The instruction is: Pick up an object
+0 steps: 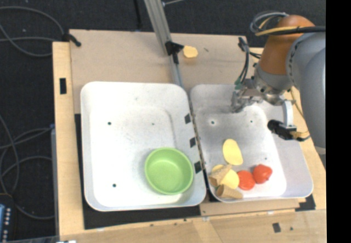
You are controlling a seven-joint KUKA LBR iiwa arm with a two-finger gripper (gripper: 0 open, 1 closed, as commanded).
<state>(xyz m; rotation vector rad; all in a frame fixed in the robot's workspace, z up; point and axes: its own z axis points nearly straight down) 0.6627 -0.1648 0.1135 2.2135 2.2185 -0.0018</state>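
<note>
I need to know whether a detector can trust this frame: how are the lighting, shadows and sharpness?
Camera view: lighting is soft and even, without hard shadows; the white bins look mottled grey, not blown out; the whole image is slightly soft; the hand is small and indistinct; the green bowl reads clearly.

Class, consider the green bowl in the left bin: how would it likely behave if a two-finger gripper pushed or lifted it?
The green bowl looks like thin moulded plastic, so probably light and stiff. It sits upright on the smooth floor of the left bin, so a push would likely slide it rather than tip it. Its rounded rim may slip from the fingers.
</note>
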